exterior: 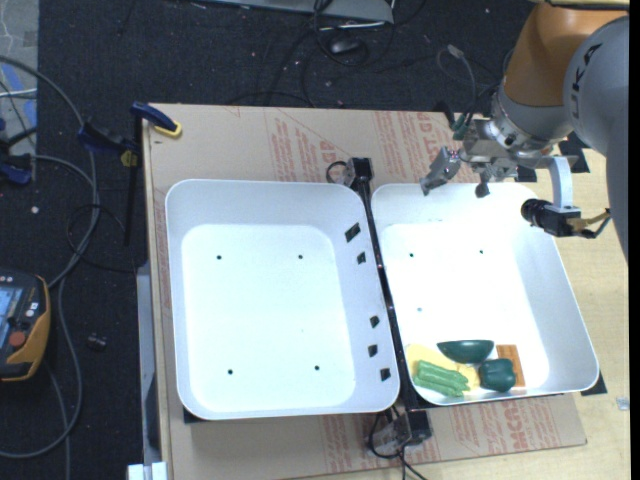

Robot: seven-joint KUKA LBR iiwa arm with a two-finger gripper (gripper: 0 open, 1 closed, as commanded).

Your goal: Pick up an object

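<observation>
Small objects lie bunched in the near corner of the right bin (545,268): a dark green bowl-shaped piece (466,349), a light green ridged piece (441,377), a green lump (497,374), a pale yellow piece (428,355) and an orange block (510,354). My gripper (459,175) hangs over the far edge of the right bin, well away from them. Its two fingers stand apart, open, and there is nothing between them.
The left bin (265,293) sits beside the right one, with black clips (374,320) along the divider between them. Both bins rest on a cardboard sheet (290,138). Cables and a yellow-handled clamp (158,120) lie beyond the far left corner.
</observation>
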